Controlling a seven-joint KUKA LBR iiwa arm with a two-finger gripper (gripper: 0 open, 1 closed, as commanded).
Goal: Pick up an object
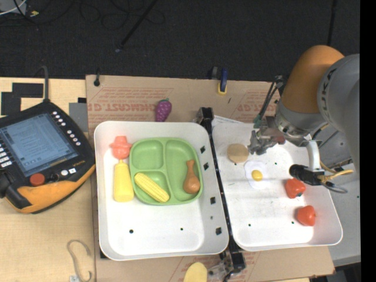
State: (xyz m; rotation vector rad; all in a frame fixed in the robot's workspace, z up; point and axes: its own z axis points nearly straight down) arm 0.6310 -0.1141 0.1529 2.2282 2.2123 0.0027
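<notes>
I hung my gripper (257, 147) low over the far part of the right bin (329, 237), just right of the tan round piece (238, 153) and above the fried egg (257, 175), presumably lining up a grab, holding nothing visible.

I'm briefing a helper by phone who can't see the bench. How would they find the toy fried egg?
Look in the right-hand white bin, the one the arm reaches into. Near its middle, just below a round tan cookie, lies the fried egg. It is flat and white with a yellow yolk, unlike the two red pieces further right.
</notes>
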